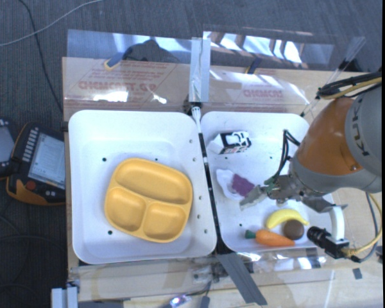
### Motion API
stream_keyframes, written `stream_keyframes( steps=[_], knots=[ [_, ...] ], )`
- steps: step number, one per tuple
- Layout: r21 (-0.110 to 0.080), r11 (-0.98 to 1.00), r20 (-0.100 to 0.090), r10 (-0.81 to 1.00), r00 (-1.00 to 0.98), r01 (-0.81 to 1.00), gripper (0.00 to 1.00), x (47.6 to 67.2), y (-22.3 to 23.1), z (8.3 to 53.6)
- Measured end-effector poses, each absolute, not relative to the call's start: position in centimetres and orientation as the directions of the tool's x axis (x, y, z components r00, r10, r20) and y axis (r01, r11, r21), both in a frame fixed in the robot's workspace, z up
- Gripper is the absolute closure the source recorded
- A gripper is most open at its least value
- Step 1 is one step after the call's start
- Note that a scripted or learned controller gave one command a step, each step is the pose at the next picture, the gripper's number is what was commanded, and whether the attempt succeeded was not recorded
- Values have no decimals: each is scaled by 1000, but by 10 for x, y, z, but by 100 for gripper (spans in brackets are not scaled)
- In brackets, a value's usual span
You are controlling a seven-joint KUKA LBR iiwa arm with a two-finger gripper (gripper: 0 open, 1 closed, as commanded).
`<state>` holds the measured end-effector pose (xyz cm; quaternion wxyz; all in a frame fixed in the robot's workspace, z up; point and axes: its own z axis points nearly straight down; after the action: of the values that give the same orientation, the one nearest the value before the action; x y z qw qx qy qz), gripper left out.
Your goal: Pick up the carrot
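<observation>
Carrot (274, 238) lies near the front edge of the right bin (269, 124), its green end pointing left, untouched. Farthest left, the left bin (90, 172) holds a yellow divided tray (148, 199). Across the divider, a small black-and-white object (235, 141) sits toward the back and a purple piece (242, 185) rests on white wrapping. The gripper (260, 196) hovers just right of that, above the carrot; its fingers appear spread and hold nothing. A banana (285, 218) and a brown fruit (294, 230) lie beside the carrot.
</observation>
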<state>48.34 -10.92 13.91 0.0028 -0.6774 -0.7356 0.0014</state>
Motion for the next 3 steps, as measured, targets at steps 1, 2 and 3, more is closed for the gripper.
stream_keyframes(
  steps=[1,2,3],
  knots=[
    [5,18,1,1000,-18,1000,0,486,-114,90],
    [-2,126,-4,992,-126,992,0,486,-113,338],
    [-5,74,1,997,-74,997,0,484,-83,219]
  ],
)
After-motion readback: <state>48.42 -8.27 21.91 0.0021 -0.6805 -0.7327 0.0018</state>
